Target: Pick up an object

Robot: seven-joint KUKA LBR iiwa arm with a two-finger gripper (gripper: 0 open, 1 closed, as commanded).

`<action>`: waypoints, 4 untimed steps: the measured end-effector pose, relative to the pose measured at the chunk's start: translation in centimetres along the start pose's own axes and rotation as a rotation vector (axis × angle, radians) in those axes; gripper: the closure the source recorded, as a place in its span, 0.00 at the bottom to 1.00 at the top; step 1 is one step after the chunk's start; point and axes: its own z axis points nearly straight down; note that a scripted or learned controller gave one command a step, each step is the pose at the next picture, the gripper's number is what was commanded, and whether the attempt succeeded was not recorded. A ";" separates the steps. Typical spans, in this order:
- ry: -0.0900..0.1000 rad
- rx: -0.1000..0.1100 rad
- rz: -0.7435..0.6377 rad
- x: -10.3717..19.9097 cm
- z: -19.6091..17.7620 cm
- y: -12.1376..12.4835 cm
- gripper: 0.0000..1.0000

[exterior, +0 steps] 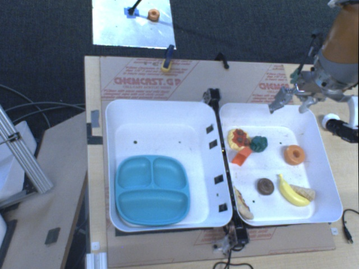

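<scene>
The right bin (322,144) holds several small toy foods: an orange donut (294,154), a brown donut (265,186), a yellow banana (294,190), a red and yellow piece (239,137), a green piece (258,144), an orange-red wedge (240,157) and a tan piece (243,203) by the divider. My gripper (291,102) hangs over the back rim of the right bin, above and behind the orange donut. Its two fingers stand apart, open, with nothing between them.
A blue divided plate (152,190) lies in the left bin (162,122). Black clips run along the divider (217,144) between the bins. Behind the bench lies a shiny sheet (133,17) with an orange ring (153,14). A yellow and blue clamp (167,60) sits at the cardboard's back edge.
</scene>
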 end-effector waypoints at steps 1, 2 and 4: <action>0.005 0.015 -0.001 5.1 10.2 -6.4 0.00; 0.002 0.002 0.002 6.5 5.0 -14.5 0.00; 0.000 0.002 0.007 3.4 5.7 -14.5 0.00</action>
